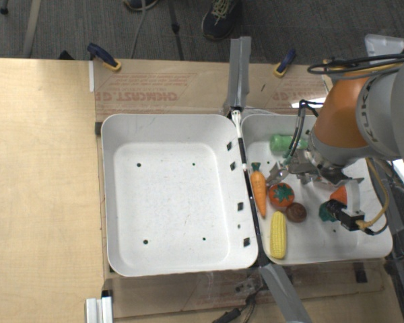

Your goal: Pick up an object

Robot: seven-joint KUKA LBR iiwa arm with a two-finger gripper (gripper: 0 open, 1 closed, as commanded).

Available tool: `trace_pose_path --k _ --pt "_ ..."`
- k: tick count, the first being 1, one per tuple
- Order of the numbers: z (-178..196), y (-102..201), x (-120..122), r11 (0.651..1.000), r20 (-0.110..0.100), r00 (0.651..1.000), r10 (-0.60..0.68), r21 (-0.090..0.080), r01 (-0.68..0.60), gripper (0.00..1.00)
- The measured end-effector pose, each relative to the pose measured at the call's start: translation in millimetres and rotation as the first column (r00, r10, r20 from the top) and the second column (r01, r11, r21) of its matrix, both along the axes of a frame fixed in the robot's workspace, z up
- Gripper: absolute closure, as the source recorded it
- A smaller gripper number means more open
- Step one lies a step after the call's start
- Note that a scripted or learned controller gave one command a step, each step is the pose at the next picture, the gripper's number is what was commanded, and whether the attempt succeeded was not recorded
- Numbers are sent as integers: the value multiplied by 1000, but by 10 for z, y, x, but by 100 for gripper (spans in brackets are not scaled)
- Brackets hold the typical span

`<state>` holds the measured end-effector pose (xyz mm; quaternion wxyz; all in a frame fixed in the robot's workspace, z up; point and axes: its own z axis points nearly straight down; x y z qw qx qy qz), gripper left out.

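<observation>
The right bin (313,239) holds several toy foods. An orange carrot (258,191) lies along its left wall. A red-orange tomato-like piece (281,194) sits beside it, with a small brown ball (296,212) just to its right. A yellow corn cob (277,234) lies nearer the front. At the back lies a green piece (281,142). My gripper (279,174) hangs low over the bin, just above the tomato-like piece and right of the carrot's top. The grey and orange arm (343,120) hides the bin's back right part.
The left bin (110,180) stands beside the right one, their rims meeting at a dark divider (246,180). A small orange and green piece (337,197) lies at the right bin's right side under a cabled bracket. Clamps (104,56) hold the cardboard at the back.
</observation>
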<state>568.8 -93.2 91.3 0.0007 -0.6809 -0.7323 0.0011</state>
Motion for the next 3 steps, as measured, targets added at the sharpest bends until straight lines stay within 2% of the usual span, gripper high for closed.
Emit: trace_pose_path --k 1,2,3 --pt "-5 -63 -564 998 -1 998 55 1 -55 0" --pt "77 -73 -564 999 -2 999 51 1 -51 100" --pt "1429 -233 -465 995 3 995 96 -2 -96 100"
